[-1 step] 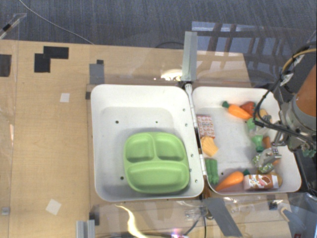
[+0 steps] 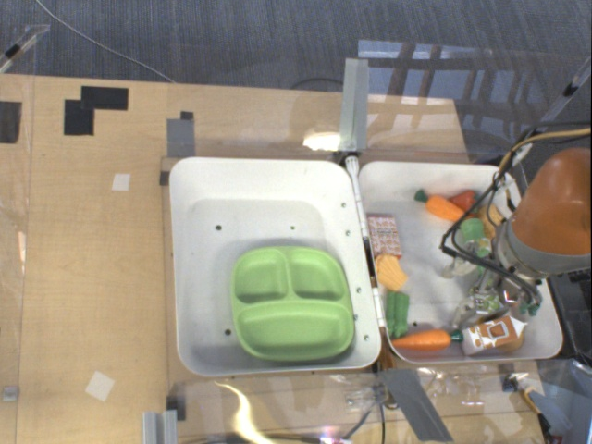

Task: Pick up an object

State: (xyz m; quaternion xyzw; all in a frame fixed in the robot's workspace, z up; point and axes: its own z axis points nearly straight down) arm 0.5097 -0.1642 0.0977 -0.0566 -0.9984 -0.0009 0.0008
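Nearest the camera, along the front wall of the right bin (image 2: 552,345), lie a carrot (image 2: 422,340) and, just beside it, a small brown-and-white carton (image 2: 493,336). A green vegetable (image 2: 397,313) stands just behind the carrot, with a yellow corn piece (image 2: 390,271) and a printed packet (image 2: 383,235) further back along the divider. The left bin (image 2: 199,192) holds a green divided tray (image 2: 291,301).

The end effector (image 2: 487,296) hangs low in the right bin, just above and behind the carton, under the orange band (image 2: 558,203) of the arm. I judge this the approach or descent step: nothing shows between the fingers, so no object is yet picked. Whether the fingers stand wide or narrow I cannot tell; cables and metal parts tangle together there.

The likeliest target seems the carton or the carrot. The next move calls for settling over one of them, closing, and lifting straight up, clear of the bin wall.

Further back, a second carrot (image 2: 445,207) and a light green item (image 2: 472,229) sit near the far corner, partly hidden by cables and the wrist. What the green item is stays unclear.
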